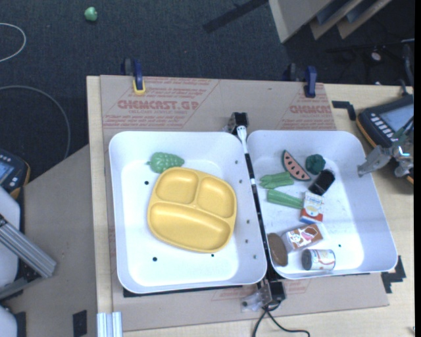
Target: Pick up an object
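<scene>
Gripper [373, 162] at right edge, over right bin [368, 197] rim, finger state indeterminate; watermelon slice [295, 165], can [320, 259] lie in bin

Two shallow white bins sit side by side: the left bin [125, 217] toward the frame's centre-left and the right bin [368, 230] toward centre-right. In the left one lie two things: one yellow divided tray [192, 208] and one green leafy toy [166, 161] at its upper left. In the right one I count eight: one watermelon slice [295, 165], one dark green lump [315, 161], two green pods [279, 188], one black block [321, 181], one small red-and-white carton [312, 208], one printed packet [304, 236], one brown oval piece [277, 249] and one small can [319, 259]. One green ball [91, 12] lies at the frame's upper left. Two blue clamps [137, 72] grip the board's upper edge.
</scene>
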Robot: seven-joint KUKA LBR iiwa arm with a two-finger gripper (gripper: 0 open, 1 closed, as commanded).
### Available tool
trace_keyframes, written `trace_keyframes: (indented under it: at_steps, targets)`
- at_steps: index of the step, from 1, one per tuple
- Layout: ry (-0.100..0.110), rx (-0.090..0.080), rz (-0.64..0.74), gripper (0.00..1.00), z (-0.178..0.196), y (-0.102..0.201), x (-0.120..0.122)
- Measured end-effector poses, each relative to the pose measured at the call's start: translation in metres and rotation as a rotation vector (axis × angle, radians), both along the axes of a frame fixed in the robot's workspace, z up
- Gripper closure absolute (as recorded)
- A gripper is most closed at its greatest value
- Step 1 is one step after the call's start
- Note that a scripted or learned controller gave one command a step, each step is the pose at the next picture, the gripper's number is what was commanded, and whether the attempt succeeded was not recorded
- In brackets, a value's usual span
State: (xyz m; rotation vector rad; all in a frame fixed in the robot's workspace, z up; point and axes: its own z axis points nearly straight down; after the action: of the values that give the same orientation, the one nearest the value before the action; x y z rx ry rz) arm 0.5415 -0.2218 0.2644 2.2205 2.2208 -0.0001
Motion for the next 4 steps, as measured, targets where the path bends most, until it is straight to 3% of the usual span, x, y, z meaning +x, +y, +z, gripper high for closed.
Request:
trace_keyframes:
  at_steps: [1, 2, 3, 4]
  targets:
    - [0.020, 0.011, 0.006, 0.00, -0.154, 0.093, -0.050]
    - [-0.003, 0.000, -0.001, 1.00, -0.134, 0.087, -0.045]
    - [-0.018, 0.004, 0.013, 1.00, 0.047, 0.193, -0.057]
    - [-0.006, 0.001, 0.005, 1.00, 0.078, 0.226, -0.043]
